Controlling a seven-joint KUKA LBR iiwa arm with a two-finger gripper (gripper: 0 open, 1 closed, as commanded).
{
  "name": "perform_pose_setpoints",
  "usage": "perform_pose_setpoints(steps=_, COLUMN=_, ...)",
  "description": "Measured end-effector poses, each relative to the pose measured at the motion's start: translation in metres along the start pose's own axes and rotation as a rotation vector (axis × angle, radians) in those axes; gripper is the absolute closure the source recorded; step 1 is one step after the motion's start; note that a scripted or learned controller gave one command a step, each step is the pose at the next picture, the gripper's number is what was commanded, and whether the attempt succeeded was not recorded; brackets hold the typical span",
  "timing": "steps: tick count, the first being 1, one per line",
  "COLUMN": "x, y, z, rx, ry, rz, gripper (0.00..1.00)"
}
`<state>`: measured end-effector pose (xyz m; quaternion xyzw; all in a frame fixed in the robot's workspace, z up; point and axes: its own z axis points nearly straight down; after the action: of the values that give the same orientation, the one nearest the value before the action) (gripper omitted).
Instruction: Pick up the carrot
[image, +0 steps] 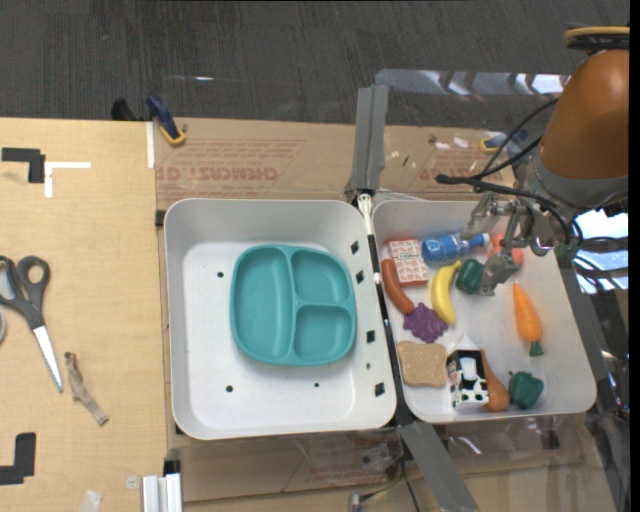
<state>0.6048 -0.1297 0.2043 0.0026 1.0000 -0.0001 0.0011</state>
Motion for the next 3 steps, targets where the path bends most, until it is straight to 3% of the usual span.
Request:
perform_pose_setpoints(steps=1, x=0.052, y=-0.067, z=0.026, rx=0.000, ry=-0.001, rz=-0.119, gripper=0.00)
perform_pose_setpoints(steps=2, x=0.017, y=-0.091, z=0.111, rx=0.000, ry=-0.002, rz=-0.054, gripper=0.00)
perform_pose_setpoints(steps=3, x=0.014, y=-0.090, z=0.100, rx=0.002, ry=-0.008, rz=-0.059, gripper=1.00)
